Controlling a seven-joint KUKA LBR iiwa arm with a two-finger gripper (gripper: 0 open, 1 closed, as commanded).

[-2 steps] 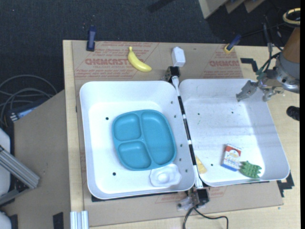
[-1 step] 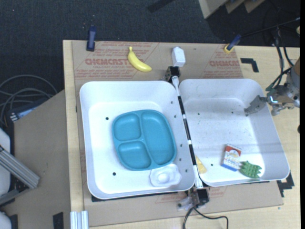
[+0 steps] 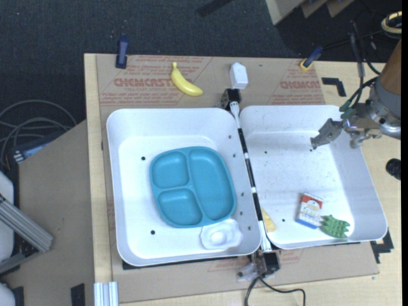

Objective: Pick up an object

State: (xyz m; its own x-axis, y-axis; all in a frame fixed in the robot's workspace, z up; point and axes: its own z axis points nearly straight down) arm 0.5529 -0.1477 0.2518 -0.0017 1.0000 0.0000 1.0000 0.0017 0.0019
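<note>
Near the right bin's (image 3: 357, 171) front corner, a red-white-blue carton (image 3: 310, 210) touches a green toy (image 3: 335, 225); gripper (image 3: 336, 134) spread, empty.

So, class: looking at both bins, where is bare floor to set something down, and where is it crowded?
The right bin has bare floor between the hand and the small box beside the green toy. The left bin is crowded: the blue tray and white piece leave only a margin around them.

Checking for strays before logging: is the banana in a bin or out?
Out. The banana lies on the brown board behind the left bin, beyond its rim.
</note>
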